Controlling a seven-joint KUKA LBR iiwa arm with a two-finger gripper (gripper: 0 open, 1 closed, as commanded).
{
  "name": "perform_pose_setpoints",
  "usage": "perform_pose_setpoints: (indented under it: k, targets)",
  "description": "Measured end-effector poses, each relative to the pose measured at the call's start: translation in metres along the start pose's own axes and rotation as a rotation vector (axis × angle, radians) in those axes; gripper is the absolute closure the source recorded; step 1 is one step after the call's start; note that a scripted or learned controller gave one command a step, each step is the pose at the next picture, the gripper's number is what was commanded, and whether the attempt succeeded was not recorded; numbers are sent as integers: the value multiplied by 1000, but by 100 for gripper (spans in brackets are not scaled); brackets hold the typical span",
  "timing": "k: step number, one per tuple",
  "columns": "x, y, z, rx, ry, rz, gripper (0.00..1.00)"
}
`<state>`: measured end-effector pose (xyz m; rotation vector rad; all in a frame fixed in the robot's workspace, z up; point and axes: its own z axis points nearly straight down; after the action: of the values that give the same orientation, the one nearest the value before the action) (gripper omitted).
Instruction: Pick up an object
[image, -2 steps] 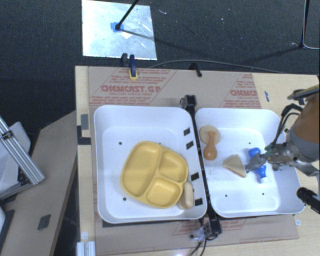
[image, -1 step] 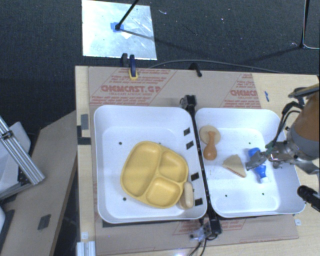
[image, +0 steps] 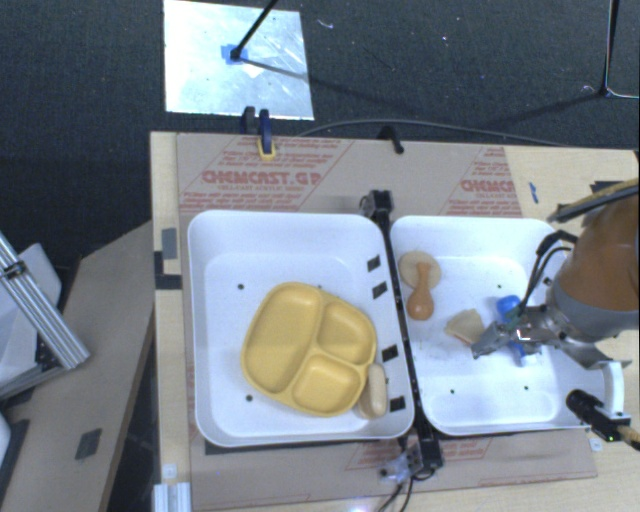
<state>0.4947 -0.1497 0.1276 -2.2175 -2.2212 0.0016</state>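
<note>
My gripper (image: 500, 338) hangs low over the right bin (image: 470, 405), reaching in from the right under the orange wrist band. A small blue object (image: 507, 305) lies just beside it, partly covered by the gripper body. A tan wedge-shaped piece (image: 465, 325) sits directly to the gripper's left, close to its tip. Further left a wooden spoon-like piece (image: 420, 282) lies near the bin's left wall. In the left bin (image: 220, 300) rests a yellow divided plate (image: 308, 347) with a beige oblong piece (image: 375, 390) against its lower right rim.
A black divider with clips (image: 392, 300) runs between the two bins. Cables (image: 545, 262) loop from the arm over the right bin's right wall. A cardboard sheet (image: 300, 175) lies under both bins.
</note>
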Motion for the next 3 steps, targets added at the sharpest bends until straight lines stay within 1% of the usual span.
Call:
perform_pose_setpoints:
  k: [1, 2, 3]
  targets:
    - [0, 0, 45, -2, -1, 0, 0]
    - [0, 2, 32, -5, -1, -1, 100]
    - [8, 1, -27, -9, -3, -3, 100]
